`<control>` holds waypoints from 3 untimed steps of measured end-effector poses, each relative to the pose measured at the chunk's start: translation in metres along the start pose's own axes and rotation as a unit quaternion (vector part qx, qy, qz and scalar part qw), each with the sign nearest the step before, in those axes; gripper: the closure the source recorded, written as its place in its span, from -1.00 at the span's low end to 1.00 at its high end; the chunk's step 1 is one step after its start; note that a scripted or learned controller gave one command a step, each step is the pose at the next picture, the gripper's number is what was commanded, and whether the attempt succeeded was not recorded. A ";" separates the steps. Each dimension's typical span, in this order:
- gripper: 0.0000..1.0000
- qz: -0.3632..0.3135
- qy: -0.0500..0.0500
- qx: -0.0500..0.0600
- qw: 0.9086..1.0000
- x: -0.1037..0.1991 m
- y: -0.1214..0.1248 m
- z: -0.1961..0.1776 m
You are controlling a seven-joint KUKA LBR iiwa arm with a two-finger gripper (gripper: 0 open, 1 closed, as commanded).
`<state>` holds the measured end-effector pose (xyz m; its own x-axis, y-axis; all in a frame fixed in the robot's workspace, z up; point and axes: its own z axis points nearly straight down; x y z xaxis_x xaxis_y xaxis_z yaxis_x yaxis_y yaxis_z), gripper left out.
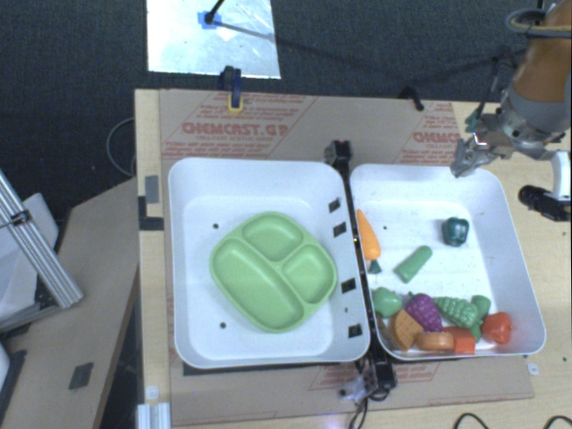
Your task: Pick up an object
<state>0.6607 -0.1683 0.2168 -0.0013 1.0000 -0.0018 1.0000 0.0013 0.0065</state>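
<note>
The tool [465, 164] hangs over the right bin's [518, 239] far rim, holding nothing; how wide it is open I cannot tell. The dark green pepper [455, 231] lies apart just below: the easiest grab.

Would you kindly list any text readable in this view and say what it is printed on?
"CHEMCAST GP" in red on the brown protective sheet behind the left bin.
The same red print repeats on the sheet behind the right bin, too faint and cut off to read fully.
</note>
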 end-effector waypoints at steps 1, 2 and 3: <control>1.00 -0.001 0.001 0.001 1.000 0.000 0.001 -0.008; 1.00 -0.002 0.001 0.004 1.000 0.038 -0.029 -0.002; 1.00 -0.003 0.002 0.003 1.000 0.084 -0.054 -0.014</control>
<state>0.6063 -0.0840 0.2307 -0.0079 1.0000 0.0016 1.0000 0.0079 -0.0001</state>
